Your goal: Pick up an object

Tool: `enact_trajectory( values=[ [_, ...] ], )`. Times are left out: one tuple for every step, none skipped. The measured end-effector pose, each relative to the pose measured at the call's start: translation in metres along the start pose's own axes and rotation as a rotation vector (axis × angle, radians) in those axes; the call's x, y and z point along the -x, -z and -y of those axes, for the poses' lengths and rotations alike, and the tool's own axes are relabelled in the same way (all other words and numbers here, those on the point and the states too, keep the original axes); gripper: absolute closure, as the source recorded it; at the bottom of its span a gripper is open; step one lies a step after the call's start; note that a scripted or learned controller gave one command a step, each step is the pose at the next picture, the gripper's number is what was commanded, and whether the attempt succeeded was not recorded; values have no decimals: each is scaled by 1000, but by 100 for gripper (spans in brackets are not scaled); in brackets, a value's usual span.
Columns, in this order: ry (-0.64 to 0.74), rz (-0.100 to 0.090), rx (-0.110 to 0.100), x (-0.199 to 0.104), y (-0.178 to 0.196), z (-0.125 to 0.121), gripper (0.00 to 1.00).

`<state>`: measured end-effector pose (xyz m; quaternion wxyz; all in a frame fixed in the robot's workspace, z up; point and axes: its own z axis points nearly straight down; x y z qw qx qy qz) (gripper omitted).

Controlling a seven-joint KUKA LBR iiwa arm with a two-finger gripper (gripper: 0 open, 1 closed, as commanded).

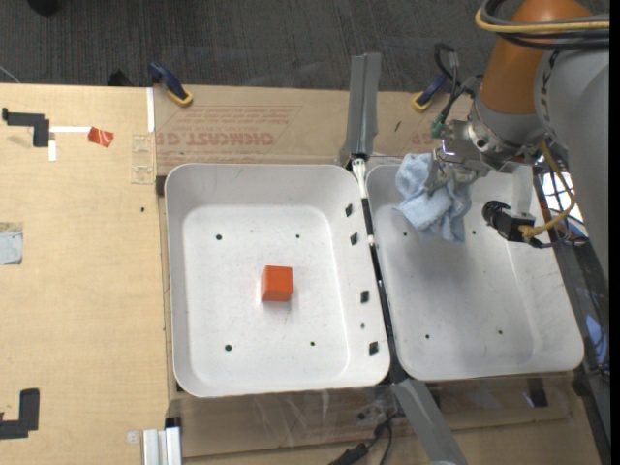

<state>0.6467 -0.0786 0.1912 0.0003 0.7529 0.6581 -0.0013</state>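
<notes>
Cardboard [232, 129] mirrored print, pincer [451, 174] gripping cloth [433, 201]

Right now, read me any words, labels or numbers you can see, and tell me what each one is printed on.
"CHEMCAST GP" or close to it, in faded red, upside down and mirrored, on the brown cardboard sheet behind the left bin; a smaller line beneath is too blurred to read.
Nothing else bears readable text.

Off to my gripper's [451, 174] left, past the bins, I can see red print on the cardboard sheet [254, 126], reversed from here, the larger line looking like "CHEMCAST GE" and the fainter lines under it too small for me to read.
</notes>
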Motion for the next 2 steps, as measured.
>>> enact_trajectory(
  values=[
    [141,1,-3,-47,-2,3,100],
    [361,0,2,19,3,-15,100]
  ],
)
